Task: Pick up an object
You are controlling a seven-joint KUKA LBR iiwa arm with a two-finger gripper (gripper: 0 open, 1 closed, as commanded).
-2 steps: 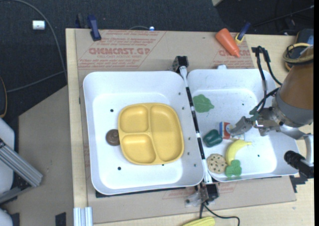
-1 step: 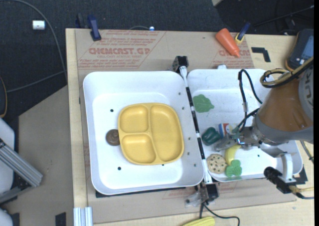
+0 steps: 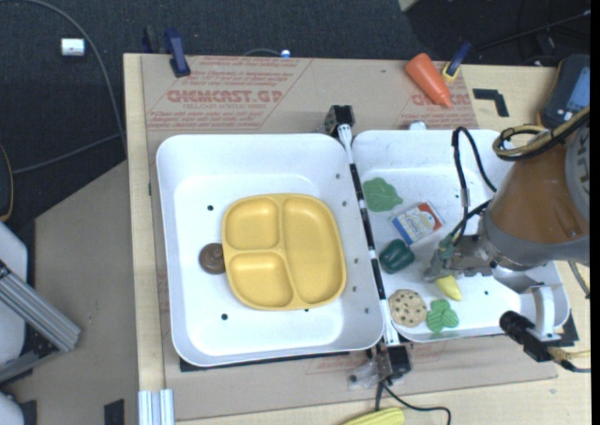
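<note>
Round speckled cookie (image 3: 406, 306), glossy yellow compartment plate (image 3: 283, 251), metal gripper (image 3: 448, 266), grip unclear

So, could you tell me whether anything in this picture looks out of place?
An orange carrot-like toy lies on the bench, behind the right bin, while the other small items sit inside that bin.

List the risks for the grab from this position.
1. The gripper is down among crowded items in the right bin: the yellow piece, green pepper and small carton lie close together, so it may nudge or catch the wrong one.
2. The yellow piece sits right beside a green leafy toy and near the cookie; a close could pinch two things or push one away.
3. The arm's cable hangs over the bin and could snag.
</note>
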